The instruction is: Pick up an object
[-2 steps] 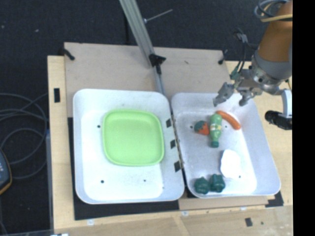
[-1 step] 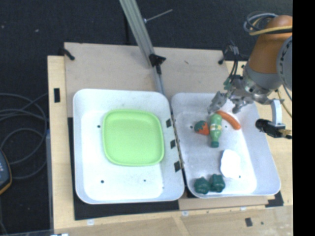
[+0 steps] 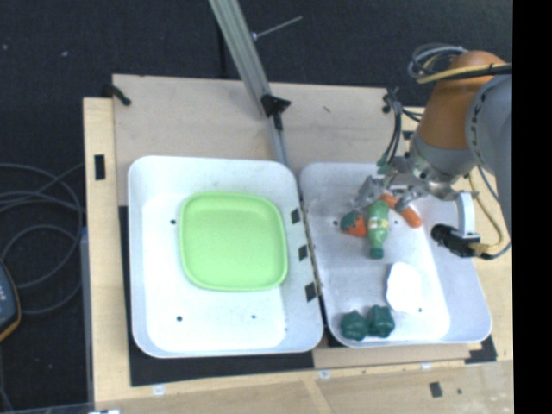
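Hand (image 3: 386,192) hovers over the right bin (image 3: 345,179); green bottle (image 3: 378,228) lies just toward six o'clock, long axis twelve-to-six. Finger spread: can't tell.

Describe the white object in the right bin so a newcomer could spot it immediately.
Look in the right bin, toward its near right side, below the hand. The white object lies there, just above two dark green pieces. It is the bin's one pale, rounded item, nearly matching the floor.
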